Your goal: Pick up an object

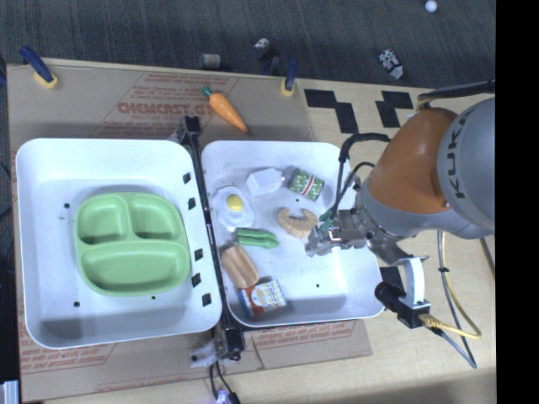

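Green bean pod [257, 239] lies left-right; gripper [324, 236] jaws state unclear.

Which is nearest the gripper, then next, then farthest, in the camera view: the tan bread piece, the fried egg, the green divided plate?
From the gripper, in the right bin:
1. Tan bread piece, right beside it on its left.
2. Fried egg, near that bin's left wall.
3. Green divided plate, over in the left bin.

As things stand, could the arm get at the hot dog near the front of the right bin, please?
Probably yes. The hot dog lies flat and uncovered in the right bin, with the green bean pod and small carton close beside it; the gripper is nearby.
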{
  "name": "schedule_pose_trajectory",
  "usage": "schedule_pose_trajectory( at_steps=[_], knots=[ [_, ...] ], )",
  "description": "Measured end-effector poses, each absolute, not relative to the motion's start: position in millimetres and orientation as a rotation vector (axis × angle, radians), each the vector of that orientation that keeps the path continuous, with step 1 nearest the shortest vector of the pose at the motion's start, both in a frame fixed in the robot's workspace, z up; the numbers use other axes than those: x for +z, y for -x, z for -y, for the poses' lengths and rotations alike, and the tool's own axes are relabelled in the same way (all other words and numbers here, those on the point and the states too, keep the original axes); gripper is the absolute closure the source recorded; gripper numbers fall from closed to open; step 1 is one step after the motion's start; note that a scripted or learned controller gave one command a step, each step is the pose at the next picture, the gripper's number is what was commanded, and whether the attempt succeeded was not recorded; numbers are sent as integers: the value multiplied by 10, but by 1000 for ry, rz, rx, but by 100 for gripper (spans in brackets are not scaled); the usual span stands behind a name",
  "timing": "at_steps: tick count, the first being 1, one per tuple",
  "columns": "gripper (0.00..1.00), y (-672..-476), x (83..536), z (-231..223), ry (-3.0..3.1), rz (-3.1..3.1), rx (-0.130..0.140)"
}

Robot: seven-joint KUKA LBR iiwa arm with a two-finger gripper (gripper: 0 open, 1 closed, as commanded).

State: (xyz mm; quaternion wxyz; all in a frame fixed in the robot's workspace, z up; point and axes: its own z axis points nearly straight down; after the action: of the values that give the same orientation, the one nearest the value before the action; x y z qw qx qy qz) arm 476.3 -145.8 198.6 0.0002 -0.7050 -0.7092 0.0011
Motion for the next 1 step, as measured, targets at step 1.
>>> schedule_pose_trajectory(
  at_steps=[1],
  knots=[
    [100,-5181,2495,2016,2219,2227,0]
  ],
)
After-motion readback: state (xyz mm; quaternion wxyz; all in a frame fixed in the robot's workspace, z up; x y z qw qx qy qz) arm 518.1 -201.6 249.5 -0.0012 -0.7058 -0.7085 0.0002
